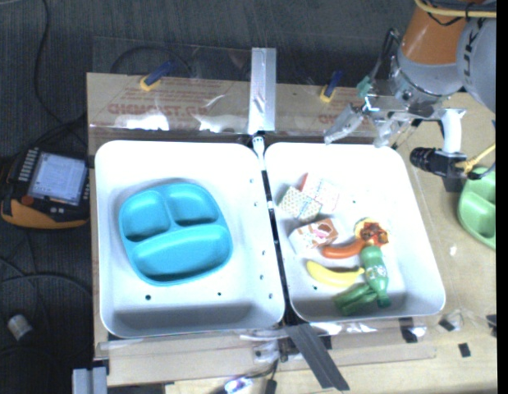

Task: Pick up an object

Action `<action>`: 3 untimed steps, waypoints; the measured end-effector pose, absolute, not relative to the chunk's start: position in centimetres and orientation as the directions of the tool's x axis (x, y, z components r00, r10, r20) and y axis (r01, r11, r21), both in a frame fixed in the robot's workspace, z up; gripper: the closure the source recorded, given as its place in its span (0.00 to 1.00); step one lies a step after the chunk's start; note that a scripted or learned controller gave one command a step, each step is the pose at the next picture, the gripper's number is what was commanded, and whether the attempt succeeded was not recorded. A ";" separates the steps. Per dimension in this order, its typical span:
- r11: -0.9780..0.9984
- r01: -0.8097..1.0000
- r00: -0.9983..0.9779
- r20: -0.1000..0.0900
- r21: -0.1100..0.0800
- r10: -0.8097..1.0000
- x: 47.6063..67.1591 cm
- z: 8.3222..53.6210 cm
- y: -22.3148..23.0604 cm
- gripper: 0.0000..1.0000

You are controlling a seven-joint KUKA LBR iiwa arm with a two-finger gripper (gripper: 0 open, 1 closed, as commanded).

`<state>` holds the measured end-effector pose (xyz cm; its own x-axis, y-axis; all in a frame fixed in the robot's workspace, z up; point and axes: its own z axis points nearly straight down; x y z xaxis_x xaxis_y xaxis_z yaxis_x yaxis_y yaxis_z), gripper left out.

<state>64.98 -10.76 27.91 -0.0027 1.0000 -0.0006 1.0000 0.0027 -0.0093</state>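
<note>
The gripper (370,127) is hovering over the far rim of the right bin (418,220), fingers splayed wide — nothing is sitting between them. Below, the objects are lying clustered in that bin: a patterned box (309,196), a yellow banana (331,274), a green bottle (372,272) and an orange carrot-like piece (345,249). In the left bin (114,245) a blue divided tray (176,231) is resting.

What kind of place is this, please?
Probably a robotics lab bench: a grey robot arm above two white bins, toy food like a banana, and clamps on the board.
</note>
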 end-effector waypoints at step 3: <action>0.298 0.954 -0.298 0.004 -0.007 0.954 56.4 17.9 -12.9 0.00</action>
